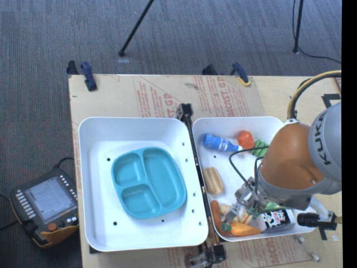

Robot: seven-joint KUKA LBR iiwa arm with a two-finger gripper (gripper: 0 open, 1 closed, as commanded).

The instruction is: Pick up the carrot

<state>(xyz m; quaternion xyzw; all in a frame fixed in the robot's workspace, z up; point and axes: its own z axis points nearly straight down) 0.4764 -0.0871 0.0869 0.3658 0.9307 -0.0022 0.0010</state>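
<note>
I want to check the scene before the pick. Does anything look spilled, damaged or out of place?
Nothing stands out. The blue tray lies flat in the left bin, and the carrot lies among other toy foods in the right bin.

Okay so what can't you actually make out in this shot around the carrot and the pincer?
- Pincer, camera view: small and cluttered among cables, so whether it is open or shut cannot be told.
- Carrot: its near end is partly covered by the pincer; contact cannot be judged.
- Milk carton: partly under the arm.
- Green item beside the red-orange piece: cut off by the arm, kind unclear.
- Right bin: its right side is hidden by the arm.
</note>
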